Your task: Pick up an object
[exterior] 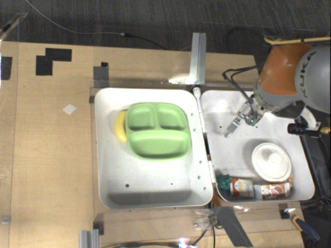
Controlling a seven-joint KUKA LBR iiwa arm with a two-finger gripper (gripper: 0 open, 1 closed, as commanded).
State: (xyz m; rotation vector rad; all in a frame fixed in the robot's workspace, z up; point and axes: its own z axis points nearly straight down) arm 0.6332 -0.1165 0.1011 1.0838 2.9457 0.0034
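Two white bins on wooden bench

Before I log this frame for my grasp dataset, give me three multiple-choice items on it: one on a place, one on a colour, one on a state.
1. Where does the divided tray lie?
A. left bin
B. right bin
C. on the bench outside the bins

2. What colour is the thing peeking out from under the tray's left edge?
A. red
B. yellow
C. blue

3. How does the bottle in the right bin rest?
A. upright
B. on its side
C. on top of the white lidded bowl

Answers: 1 A, the tray sits inside the left bin. 2 B, a yellow edge shows there. 3 B, it lies lengthwise along the near wall.
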